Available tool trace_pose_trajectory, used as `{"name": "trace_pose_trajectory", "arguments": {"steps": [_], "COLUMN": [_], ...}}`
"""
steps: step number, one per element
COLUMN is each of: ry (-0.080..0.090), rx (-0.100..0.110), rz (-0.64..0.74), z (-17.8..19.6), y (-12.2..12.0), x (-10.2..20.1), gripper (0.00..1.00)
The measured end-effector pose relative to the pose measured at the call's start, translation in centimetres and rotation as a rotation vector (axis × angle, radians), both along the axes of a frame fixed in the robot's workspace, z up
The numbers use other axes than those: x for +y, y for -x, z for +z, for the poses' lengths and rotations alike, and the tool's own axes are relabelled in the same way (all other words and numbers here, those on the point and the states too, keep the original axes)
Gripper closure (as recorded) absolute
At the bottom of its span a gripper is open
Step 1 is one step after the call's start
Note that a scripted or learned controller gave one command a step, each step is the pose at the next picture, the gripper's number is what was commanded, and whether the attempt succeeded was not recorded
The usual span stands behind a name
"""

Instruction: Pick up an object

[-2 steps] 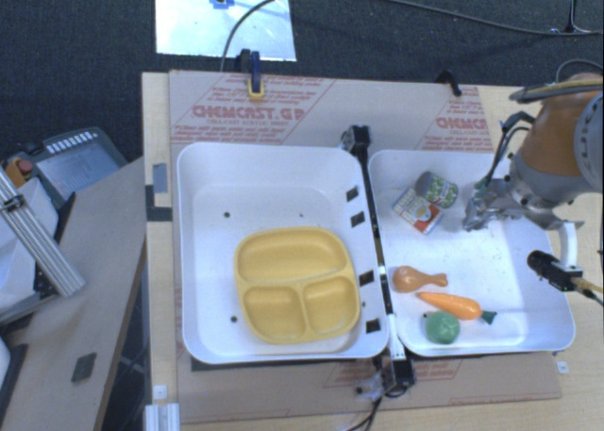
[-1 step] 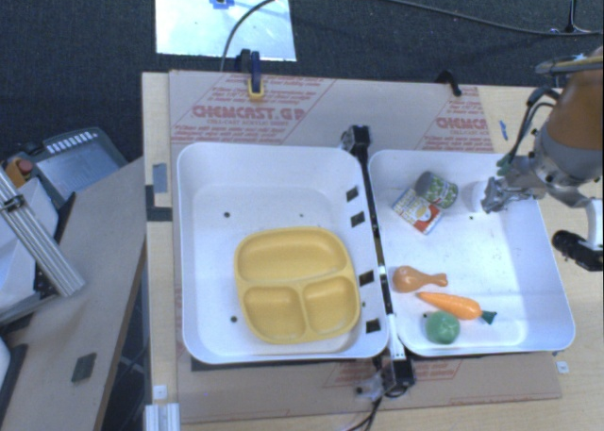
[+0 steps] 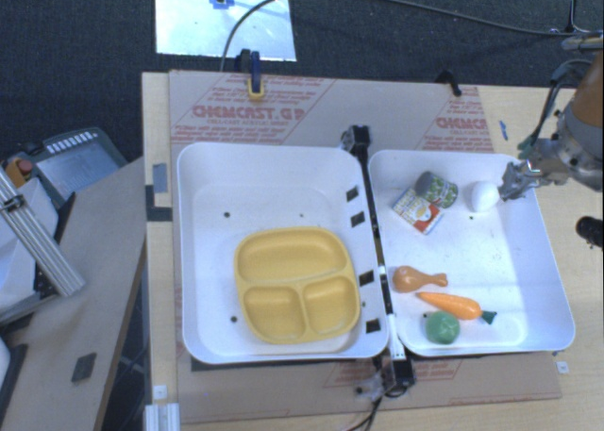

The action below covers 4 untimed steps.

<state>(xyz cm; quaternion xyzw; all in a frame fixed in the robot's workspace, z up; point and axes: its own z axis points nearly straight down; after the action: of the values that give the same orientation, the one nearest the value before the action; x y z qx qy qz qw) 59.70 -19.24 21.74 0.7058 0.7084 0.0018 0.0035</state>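
Nearest the camera, a round green object (image 3: 441,328) sits in the front corner of the right bin (image 3: 552,278), just beside an orange carrot (image 3: 453,306) with a dark green tip, which lies slantwise close to the bin's front wall. Just behind the carrot lies an orange-tan drumstick-shaped toy (image 3: 419,278), near the divider between the bins. Farther back in the same bin, a small can or packet (image 3: 427,201) with a green, white and red label lies tilted, and a white ball (image 3: 483,196) rests well apart from it toward the right wall. The claw (image 3: 517,180) hangs at the right bin's far right edge, just beside the white ball; whether it is open or closed I cannot tell, and nothing shows gripped in it. The left bin (image 3: 217,184) holds a yellow three-compartment tray (image 3: 296,283) toward its front. Both bins rest on a cardboard sheet (image 3: 311,104) on the desk (image 3: 156,137).
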Motion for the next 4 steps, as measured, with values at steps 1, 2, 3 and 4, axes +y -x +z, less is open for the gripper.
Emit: {"name": "trace_pose_trajectory", "arguments": {"steps": [1,2,3,4], "ry": [0.0,-0.003,-0.004,-0.004], "rx": [0.0,0.006,0.006,0.007], "rz": [0.001,0.005,0.005,0.005], "z": [5.5,5.6,3.8,3.6], "y": [-0.2,0.8,0.9,1.6], "x": [0.0,4.8,10.0,14.4], "gripper": [1.0,1.0,1.0,1.0]}}
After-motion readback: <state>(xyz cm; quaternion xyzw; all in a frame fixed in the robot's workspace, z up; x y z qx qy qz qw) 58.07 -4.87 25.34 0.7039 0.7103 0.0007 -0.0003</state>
